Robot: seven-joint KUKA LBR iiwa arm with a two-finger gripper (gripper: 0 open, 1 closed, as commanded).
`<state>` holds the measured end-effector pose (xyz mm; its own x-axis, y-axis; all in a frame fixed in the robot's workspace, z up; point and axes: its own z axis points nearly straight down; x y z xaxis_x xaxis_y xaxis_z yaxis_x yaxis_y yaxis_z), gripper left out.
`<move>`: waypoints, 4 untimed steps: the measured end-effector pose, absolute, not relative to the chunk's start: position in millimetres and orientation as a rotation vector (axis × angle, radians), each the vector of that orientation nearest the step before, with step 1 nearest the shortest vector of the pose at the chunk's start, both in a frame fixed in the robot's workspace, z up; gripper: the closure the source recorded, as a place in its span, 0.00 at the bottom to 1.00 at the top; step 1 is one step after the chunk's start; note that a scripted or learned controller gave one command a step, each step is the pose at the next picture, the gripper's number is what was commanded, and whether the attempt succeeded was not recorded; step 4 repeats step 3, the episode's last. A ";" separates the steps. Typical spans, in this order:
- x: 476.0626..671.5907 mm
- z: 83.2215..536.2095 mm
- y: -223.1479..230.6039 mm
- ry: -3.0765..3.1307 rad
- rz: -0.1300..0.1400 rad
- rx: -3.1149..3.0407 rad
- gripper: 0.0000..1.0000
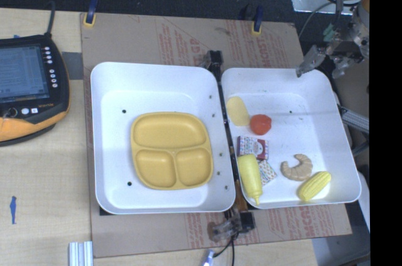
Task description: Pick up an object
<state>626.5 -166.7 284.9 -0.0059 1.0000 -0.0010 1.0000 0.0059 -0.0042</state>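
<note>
While the arm sits at the far right edge of the camera view, its gripper point(326, 57) hangs over the back right corner of the right bin point(314, 85), above the rim and well apart from everything in the bin. Two dark fingers splay outward with nothing between them; the pincer reads as released.

Right bin contents, left to right:
- pale yellow piece point(237, 110) near the left wall, toward the back;
- red tomato point(260, 124) just beside it, to the right;
- red-and-white packet point(253, 147) in front of those two;
- yellow bottle point(250, 177) along the left wall, nozzle toward the front rim, touching the packet;
- small speckled card point(267, 171) touching the bottle's right side;
- croissant point(296, 167) near the front, right of the card;
- corn cob point(313, 185) in the front right corner, tilted, near the croissant.

Left bin point(113, 88) holds a yellow divided tray point(171, 149), three compartments, lying flat at centre.

Both bins rest on a cardboard sheet point(157, 38). A tablet point(28, 85) in an orange case lies on the bench at far left.
</note>
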 end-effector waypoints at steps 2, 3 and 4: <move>598.8 94.3 -95.2 -2.225 0.008 -2.213 0.00; 599.1 105.1 -96.3 -2.229 0.012 -2.210 1.00; 599.1 105.1 -96.3 -2.229 0.012 -2.210 1.00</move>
